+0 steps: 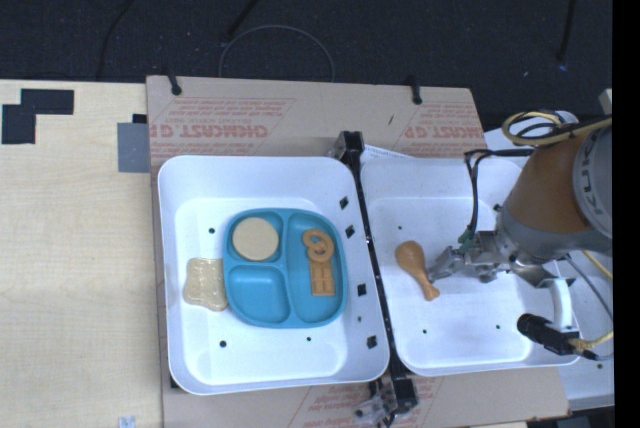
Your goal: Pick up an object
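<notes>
A tan toy chicken drumstick lies in the right white bin, its thick end to the upper left and its thin end to the lower right. My gripper sits low in that bin, right beside the drumstick's thin end. The grey arm with its orange band reaches in from the right. Whether the gripper touches the drumstick is not clear.
The left bin holds a blue compartment tray with a round beige biscuit and a brown pretzel-shaped piece. A pale toast slice lies left of the tray. A black divider separates the bins.
</notes>
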`<state>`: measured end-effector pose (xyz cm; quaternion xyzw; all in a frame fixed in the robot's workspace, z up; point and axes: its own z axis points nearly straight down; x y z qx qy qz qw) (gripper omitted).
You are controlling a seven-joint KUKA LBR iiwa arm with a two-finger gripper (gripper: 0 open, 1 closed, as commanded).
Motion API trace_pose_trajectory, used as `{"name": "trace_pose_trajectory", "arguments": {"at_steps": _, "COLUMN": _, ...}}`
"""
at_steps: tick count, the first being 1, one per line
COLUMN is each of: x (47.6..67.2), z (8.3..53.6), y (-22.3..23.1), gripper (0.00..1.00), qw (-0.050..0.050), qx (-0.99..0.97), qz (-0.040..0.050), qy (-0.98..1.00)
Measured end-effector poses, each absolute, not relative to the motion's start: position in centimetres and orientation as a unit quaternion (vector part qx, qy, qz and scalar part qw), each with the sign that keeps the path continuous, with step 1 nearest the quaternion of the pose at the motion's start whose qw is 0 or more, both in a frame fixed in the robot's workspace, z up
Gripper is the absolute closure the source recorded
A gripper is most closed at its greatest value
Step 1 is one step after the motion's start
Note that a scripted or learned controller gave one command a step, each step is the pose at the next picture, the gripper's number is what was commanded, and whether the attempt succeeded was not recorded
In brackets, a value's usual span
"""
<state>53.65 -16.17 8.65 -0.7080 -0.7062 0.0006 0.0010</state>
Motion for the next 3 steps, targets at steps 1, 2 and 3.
{"name": "trace_pose_trajectory", "arguments": {"at_steps": 1, "x": 53.7, "z": 9.9, "y": -16.3, "gripper": 1.00, "qw": 0.000, "qx": -0.709, "qz": 0.0001, "qy": -0.705}}
{"name": "trace_pose_trajectory", "arguments": {"at_steps": 2, "x": 53.8, "z": 16.1, "y": -16.8, "gripper": 1.00, "qw": -0.001, "qx": -0.708, "qz": -0.0007, "qy": -0.707}}
{"name": "trace_pose_trajectory", "arguments": {"at_steps": 3, "x": 53.4, "z": 21.7, "y": -17.8, "gripper": 1.00, "qw": -0.002, "qx": -0.709, "qz": -0.0006, "qy": -0.706}}
